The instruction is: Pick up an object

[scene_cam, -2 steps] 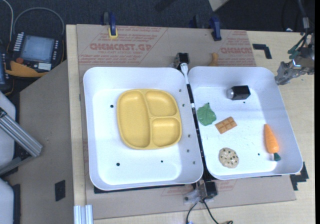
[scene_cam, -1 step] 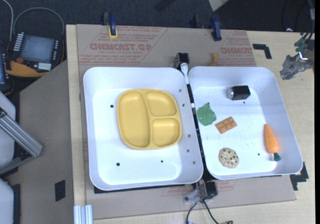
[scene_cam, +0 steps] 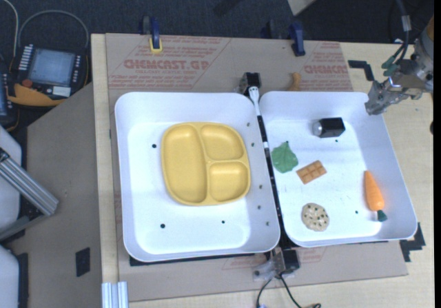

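Observation:
The right bin (scene_cam: 344, 234) holds several small objects: a black block (scene_cam: 329, 127) at the back, a green leafy piece (scene_cam: 284, 157), an orange waffle-like cracker (scene_cam: 311, 172), a speckled cookie (scene_cam: 315, 217) and an orange carrot (scene_cam: 374, 193) by the right wall. My gripper (scene_cam: 378, 103) hangs over the bin's far right corner, to the right of the black block and apart from it. Nothing shows in the gripper.
A yellow divided plate (scene_cam: 205, 162) lies in the middle of the left bin (scene_cam: 138, 231). A black bar (scene_cam: 262, 141) runs along the seam between the bins. Blue clamps (scene_cam: 156, 32) hold the cardboard base at the back.

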Motion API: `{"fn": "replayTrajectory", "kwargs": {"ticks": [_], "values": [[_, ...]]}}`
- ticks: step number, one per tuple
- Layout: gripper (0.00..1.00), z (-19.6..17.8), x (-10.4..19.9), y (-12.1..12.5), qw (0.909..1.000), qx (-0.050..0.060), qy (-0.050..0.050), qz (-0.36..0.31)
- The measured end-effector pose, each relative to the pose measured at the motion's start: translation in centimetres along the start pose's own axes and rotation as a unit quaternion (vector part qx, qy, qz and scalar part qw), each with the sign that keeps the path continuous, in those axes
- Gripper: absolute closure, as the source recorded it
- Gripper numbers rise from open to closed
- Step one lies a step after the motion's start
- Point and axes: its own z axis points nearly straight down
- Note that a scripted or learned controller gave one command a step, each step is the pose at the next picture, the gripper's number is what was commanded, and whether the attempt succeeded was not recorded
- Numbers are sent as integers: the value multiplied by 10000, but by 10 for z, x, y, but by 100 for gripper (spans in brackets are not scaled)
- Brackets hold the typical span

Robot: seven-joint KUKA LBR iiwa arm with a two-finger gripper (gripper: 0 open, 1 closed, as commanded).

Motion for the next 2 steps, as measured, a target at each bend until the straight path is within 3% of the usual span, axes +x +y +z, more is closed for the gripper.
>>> {"fn": "replayTrajectory", "kwargs": {"ticks": [2], "values": [[100, 40, 104, -21, 10000, 14, 4, 1]]}}
